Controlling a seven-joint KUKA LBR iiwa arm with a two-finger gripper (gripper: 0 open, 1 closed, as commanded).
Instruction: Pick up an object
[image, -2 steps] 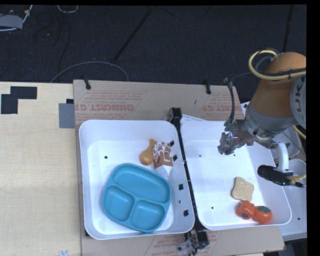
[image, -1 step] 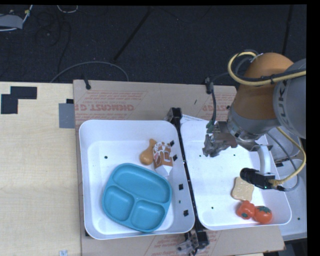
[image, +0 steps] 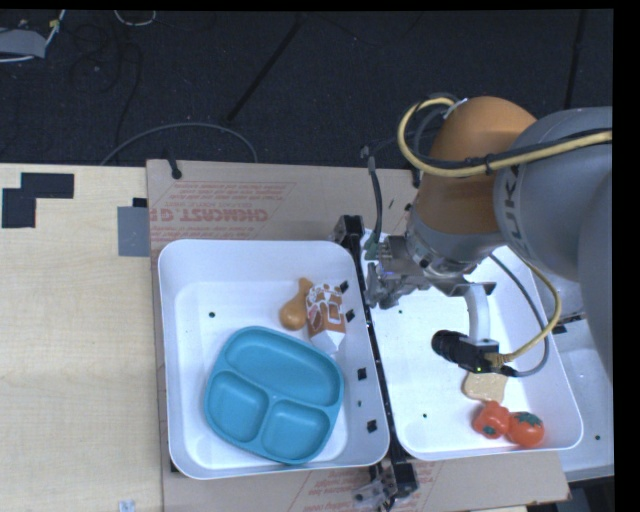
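Note:
My gripper (image: 383, 285) hangs over the left edge of the right bin (image: 430, 440), close to the divider between the two bins. Nothing shows between its jaws. In the left bin (image: 185, 300) lie a blue divided plate (image: 273, 393), a tan drumstick-shaped toy (image: 295, 306) and a white and brown patterned item (image: 326, 309) next to it. A slice of toast (image: 484, 385) and a red and orange tomato-like toy (image: 509, 424) lie in the near right corner of the right bin.
The grey arm with its orange band (image: 470, 150) covers the back of the right bin. The black divider rail (image: 365, 345) runs between the bins. A yellow cable (image: 535, 335) loops over the right bin.

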